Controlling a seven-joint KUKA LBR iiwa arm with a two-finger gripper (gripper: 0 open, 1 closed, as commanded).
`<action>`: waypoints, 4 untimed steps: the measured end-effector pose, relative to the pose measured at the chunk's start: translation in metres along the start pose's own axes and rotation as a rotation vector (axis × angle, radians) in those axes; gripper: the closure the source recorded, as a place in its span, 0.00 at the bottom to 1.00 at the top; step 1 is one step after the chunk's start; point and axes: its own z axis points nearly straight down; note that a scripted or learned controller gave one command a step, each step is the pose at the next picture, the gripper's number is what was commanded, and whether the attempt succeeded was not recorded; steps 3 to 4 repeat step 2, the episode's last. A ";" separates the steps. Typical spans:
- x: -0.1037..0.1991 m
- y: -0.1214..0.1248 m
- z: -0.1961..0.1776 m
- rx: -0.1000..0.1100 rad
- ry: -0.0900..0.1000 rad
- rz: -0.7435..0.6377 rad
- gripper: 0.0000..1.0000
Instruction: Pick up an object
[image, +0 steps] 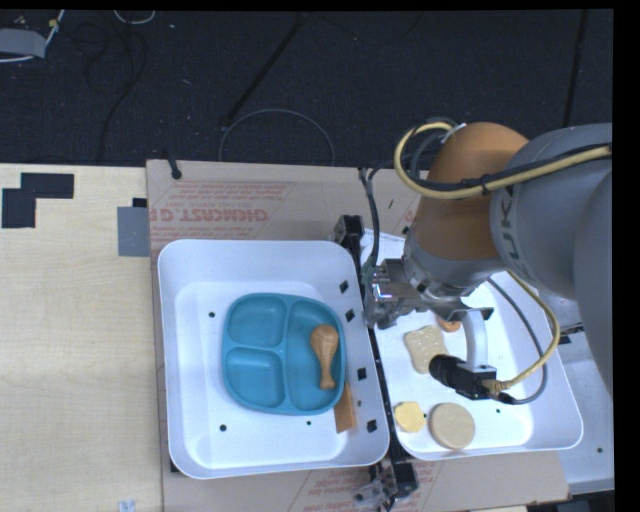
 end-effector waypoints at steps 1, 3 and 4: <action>0.048 0.018 0.001 -0.003 0.001 -0.002 1.00; 0.046 0.018 0.001 -0.001 -0.001 0.000 0.00; 0.046 0.018 0.001 -0.001 -0.001 0.000 0.00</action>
